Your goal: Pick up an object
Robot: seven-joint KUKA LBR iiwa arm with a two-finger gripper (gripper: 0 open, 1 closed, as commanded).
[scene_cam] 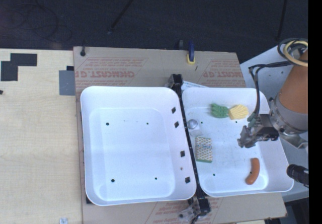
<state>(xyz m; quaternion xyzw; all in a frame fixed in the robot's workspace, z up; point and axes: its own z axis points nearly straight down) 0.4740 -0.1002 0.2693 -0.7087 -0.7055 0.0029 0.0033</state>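
1. gripper (245,139) hung over the right bin (274,183), reaching in from the right on the grey arm (294,112) with its orange band.
2. whether the gripper was spread or pressed together i could not tell; it was small and dark against the bin floor, and nothing showed plainly pinched in it.
3. sausage (253,171), orange-brown and long, lay in the near right part of that bin, just below the gripper and apart from it.
4. corn piece (239,112), yellow, sat toward the far side of the right bin, touching or just beside a green leafy item (218,110) on its left.
5. patterned sponge-like pad (204,149) lay near the bin's left wall, with a small round grey object (192,124) just beyond it.
6. left bin (90,117) stood beside the right one, the two joined along a dark strip with clips (184,132).
7. both bins rested on a cardboard sheet (131,69) on the pale wooden bench (35,142).
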